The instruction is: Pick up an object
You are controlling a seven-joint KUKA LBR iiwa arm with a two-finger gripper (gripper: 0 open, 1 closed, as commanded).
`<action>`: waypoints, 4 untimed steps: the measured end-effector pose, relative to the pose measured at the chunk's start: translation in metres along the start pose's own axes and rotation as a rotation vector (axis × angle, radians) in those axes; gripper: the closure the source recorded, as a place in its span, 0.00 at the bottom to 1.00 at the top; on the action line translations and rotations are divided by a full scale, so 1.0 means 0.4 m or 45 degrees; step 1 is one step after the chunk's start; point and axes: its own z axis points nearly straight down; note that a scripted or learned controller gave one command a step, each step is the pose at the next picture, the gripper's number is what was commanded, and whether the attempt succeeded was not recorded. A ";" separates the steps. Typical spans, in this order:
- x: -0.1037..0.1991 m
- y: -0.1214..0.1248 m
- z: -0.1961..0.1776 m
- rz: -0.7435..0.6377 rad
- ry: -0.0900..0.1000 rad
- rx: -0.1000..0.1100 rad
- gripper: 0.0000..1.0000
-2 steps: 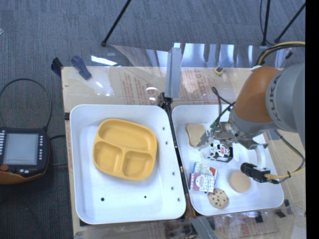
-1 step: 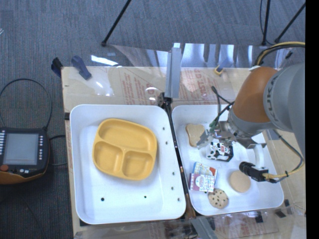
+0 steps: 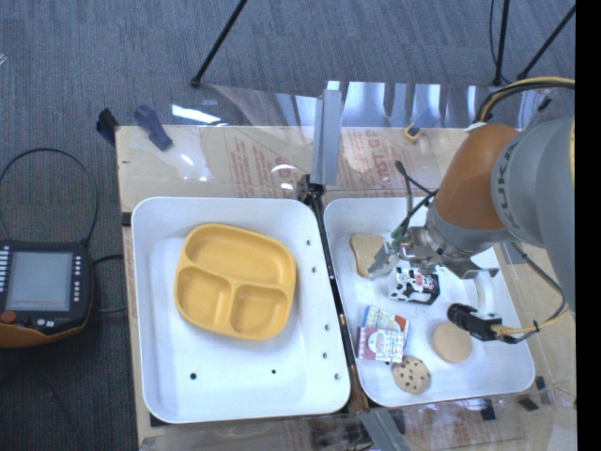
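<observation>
Plainly the arm reaches into the right bin (image 3: 526, 369) because every loose candidate lies there, while the left bin (image 3: 155, 383) holds just a yellow divided tray (image 3: 235, 280). Taking the black-and-white cow-patterned item (image 3: 414, 284) as landmark: the gripper (image 3: 406, 252) hangs just above and left of it, low over it, which I judge makes it the intended pick. Whether the jaws are spread or pinching anything, I cannot tell; nothing is visibly between them. A tan toast-shaped piece (image 3: 364, 252) lies left of the landmark, a small printed carton (image 3: 383, 334) below it, a chocolate-chip cookie (image 3: 411, 376) further below, and a round tan disc (image 3: 453, 344) below-right.
</observation>
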 end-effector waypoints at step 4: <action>0.003 -0.087 0.042 -0.009 0.021 0.052 0.00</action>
